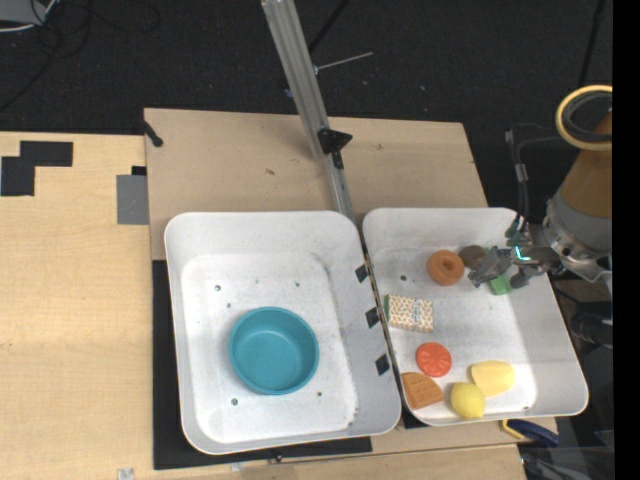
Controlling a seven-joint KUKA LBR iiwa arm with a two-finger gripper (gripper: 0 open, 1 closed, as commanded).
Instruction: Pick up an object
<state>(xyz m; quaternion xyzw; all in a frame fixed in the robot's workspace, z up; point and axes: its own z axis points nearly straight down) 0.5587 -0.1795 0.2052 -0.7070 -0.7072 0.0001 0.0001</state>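
The gripper (493, 268) sits low over the right bin (545, 313), entering from the right side of the camera view, with the grey arm and its orange band trailing off behind it. Its dark fingers point toward the middle of the bin. Whether they are spread or pressed together cannot be told at this size, and nothing can be seen between them. A small green object (499, 287) lies touching or just under the gripper's tip; it is too blurred to say whether it is a separate item or part of the tool.

Just beyond the fingertips, on the side away from the arm, sits a brown doughnut-shaped toy (445, 267). It looks like the likeliest thing to be picked up, since the gripper is aimed at it and nearly touching it.

Further from the gripper, toward the camera, lies a flat patterned cracker-like square (410, 313). Beyond that is a red round piece (433, 358). At the near wall of the bin, well apart from the gripper, an orange wedge (421, 390), a yellow lemon-like piece (467, 400) and a pale yellow lump (492, 376) are clustered together, probably harder to grasp cleanly because they crowd each other.

Farthest from the gripper, the left bin (200, 243) holds a teal bowl (275, 350), upright and alone.
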